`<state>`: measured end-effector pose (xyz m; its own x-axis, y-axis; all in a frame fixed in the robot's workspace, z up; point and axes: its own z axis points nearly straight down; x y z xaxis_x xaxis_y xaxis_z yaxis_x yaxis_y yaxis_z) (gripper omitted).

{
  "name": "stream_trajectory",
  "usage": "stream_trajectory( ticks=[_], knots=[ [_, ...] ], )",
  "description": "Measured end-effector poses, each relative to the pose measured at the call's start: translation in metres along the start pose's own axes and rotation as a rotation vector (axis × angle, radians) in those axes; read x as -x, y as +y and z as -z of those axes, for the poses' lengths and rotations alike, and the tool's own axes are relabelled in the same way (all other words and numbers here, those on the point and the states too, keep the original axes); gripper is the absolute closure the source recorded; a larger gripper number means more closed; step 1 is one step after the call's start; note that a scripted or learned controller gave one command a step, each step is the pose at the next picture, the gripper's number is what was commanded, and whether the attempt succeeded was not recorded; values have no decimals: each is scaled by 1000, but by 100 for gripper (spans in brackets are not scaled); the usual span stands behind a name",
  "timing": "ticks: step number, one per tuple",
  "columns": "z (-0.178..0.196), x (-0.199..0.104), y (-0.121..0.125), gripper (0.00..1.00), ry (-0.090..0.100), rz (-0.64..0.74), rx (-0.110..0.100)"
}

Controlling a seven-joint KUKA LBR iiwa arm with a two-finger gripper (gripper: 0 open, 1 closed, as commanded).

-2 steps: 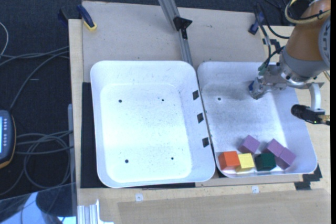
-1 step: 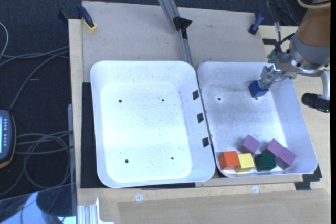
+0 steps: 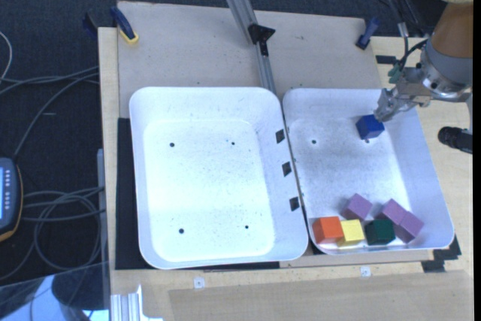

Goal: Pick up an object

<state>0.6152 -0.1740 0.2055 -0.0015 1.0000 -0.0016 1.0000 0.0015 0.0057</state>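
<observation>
Nearest the camera, along the front wall of the right bin (image 3: 432, 184), well below the fingers, a cluster of small blocks lay close together: an orange block (image 3: 327, 228) at the left, a yellow block (image 3: 352, 231) touching it, a dark green block (image 3: 380, 231) next, and two purple blocks, one (image 3: 359, 206) just behind the yellow one and the other (image 3: 403, 218) at the right end. None of them carried any readable label or writing.

Farther back in the same bin, a blue block (image 3: 369, 128) sat right at the tip of the fingers (image 3: 385, 111), slightly down and to their left. It appeared to be touching the tip, but whether the fingers were spread, closed or gripping the block could not be told from this slanted view.

The left bin (image 3: 203, 177) lay well to the left of the fingers, speckled white with four dark dots on its floor.

Behind the bins, the bare tan desk (image 3: 195, 41) held blue clamps at its far corners, one (image 3: 125, 25) far left of the fingers and one (image 3: 367, 32) just behind them. A grey metal rail (image 3: 240, 0) ran diagonally toward the gap between the bins.
</observation>
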Motion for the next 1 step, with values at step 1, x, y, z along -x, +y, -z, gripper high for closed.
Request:
stream_trajectory(
  ticks=[1],
  knots=[
    [0, -61, -1, 100, 5, 6, -7]
  ],
)
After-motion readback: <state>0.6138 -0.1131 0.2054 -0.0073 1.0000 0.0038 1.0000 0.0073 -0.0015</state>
